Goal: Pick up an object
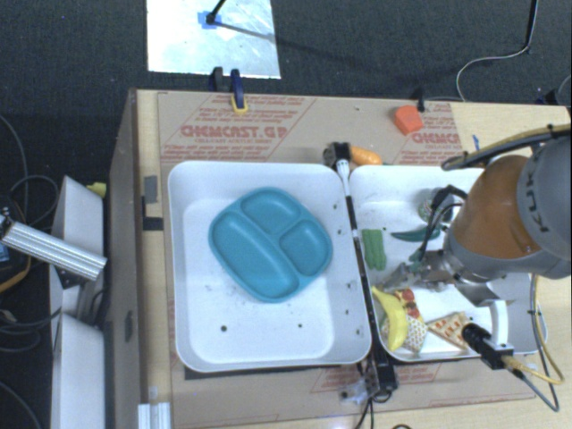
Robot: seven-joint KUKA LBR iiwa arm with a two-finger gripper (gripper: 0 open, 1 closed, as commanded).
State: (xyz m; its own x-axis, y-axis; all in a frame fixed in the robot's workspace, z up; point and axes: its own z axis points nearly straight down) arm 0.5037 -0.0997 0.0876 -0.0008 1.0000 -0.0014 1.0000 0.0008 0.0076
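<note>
Surface (268, 123) fills mid-frame, two white bins side by side. Left bin (192, 239) carries a blue divided tray (268, 242), tilted diagonally. Grey arm (509, 217) with orange band covers right bin (393, 199); end effector (420, 271) low at centre right, grip state cannot be told. Near it: yellow banana (393, 315), curved, lower right; green block (374, 247) beside the divider.

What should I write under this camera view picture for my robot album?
Robot arm reaching into the right bin of toys, beside a blue divided plate in the left bin.
</note>
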